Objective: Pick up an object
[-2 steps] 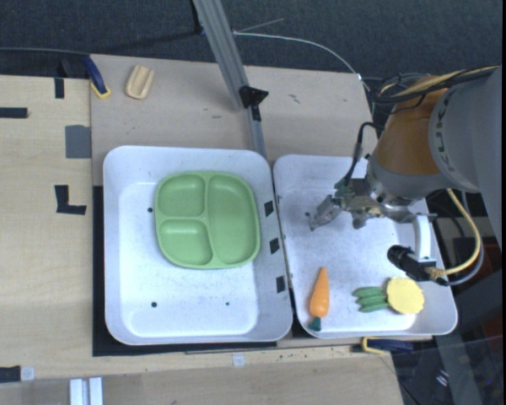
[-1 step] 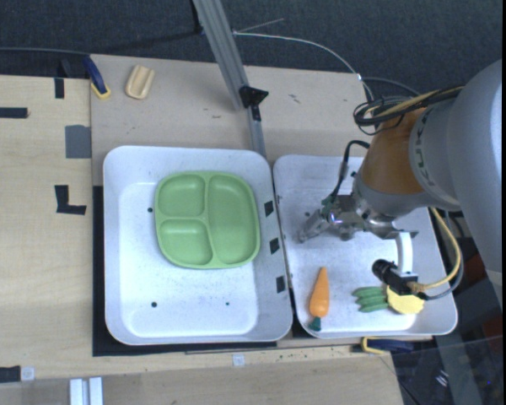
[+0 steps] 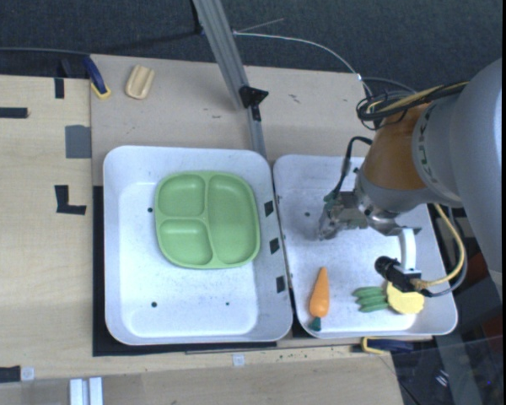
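Camera view looks down at a slant on a wooden bench [image 3: 34,226] that bears two shallow white bins side by side; the left bin [image 3: 126,310] carries a green divided plate [image 3: 207,219] with three compartments, set toward its far edge and nearer its right wall than its left; the rest of that bin's floor shows only a few dark specks. The right bin [image 3: 299,184] holds the small things, all gathered along its near edge; an orange carrot [image 3: 320,291] lies close to the near-left corner, its length running from the near edge toward the middle; a green pod-like piece [image 3: 371,298] lies to the right of the carrot, apart from it; a yellow piece [image 3: 406,301] sits just beside the green one, toward the near-right corner, and whether the two touch is unclear. The grey arm with its orange band [image 3: 396,154] reaches in from the right; the gripper [image 3: 331,224] hangs low over the middle of the right bin, well apart from the carrot and the other pieces; nothing shows between its tips, and how they stand cannot be told from this angle. On the bench beyond the left bin's far-left corner lies a small tan block [image 3: 139,82].
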